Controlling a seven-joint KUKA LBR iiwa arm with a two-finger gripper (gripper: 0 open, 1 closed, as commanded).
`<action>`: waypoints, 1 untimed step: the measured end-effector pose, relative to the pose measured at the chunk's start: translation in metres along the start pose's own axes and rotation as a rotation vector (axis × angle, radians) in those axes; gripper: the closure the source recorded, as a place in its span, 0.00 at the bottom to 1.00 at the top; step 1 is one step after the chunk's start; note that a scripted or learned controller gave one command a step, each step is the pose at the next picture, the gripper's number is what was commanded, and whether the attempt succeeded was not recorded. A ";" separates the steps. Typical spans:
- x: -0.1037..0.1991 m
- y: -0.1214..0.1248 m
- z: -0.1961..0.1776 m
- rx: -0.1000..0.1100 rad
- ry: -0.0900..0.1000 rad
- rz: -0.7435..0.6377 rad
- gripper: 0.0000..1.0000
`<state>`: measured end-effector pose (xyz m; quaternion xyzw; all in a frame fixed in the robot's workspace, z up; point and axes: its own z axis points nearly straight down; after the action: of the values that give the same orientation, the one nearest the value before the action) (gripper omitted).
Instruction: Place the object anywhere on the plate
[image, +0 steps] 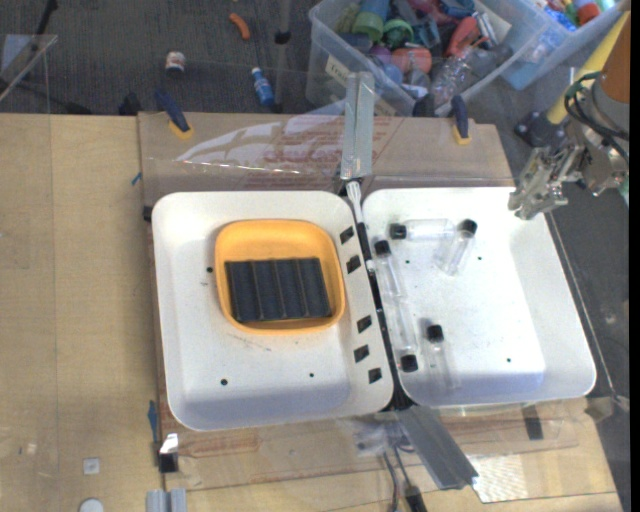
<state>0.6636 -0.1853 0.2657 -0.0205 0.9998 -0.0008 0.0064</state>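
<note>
The gripper (528, 197) hangs above the right bin's (520, 330) far right corner; whether its jaws are apart or together cannot be told. Clear vials (425, 230) lie in that bin, to the jaws' left and nearer the camera. The plate (228, 245), bearing a dark ribbed block (278, 290), sits well left of the jaws in the left bin (190, 370).

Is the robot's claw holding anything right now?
No. The claw hangs above the right bin's upper right corner with nothing between its fingers. The clear vials lie in the bin.
</note>
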 end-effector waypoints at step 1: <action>-0.004 -0.025 -0.024 0.000 -0.001 -0.288 1.00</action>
<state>0.6686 -0.2097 0.2900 -0.1638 0.9865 -0.0015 0.0066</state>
